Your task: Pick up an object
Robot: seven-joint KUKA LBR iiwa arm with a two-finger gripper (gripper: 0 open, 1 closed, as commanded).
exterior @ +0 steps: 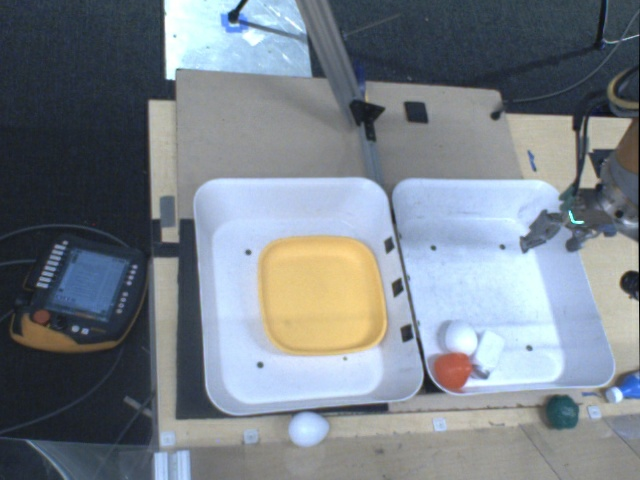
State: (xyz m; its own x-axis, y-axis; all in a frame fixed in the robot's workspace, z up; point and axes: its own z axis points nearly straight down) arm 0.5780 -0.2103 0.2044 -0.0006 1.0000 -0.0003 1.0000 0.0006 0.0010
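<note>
My gripper (558, 234) hangs over the right edge of the right bin (500, 218), its fingers spread open with nothing between them. A white ball (460, 337), a red-orange round object (452, 371) and a small white block (490, 350) are clustered at the front left corner of that bin, well forward and left of the gripper. A yellow square plate (323, 294) lies in the middle of the left bin (225, 268).
A white egg shape (308, 428) and a dark green ball (561, 412) lie on the bench in front of the bins. A blue-tipped item (625, 391) sits at the far right front. A teach pendant (75, 290) rests left of the bench.
</note>
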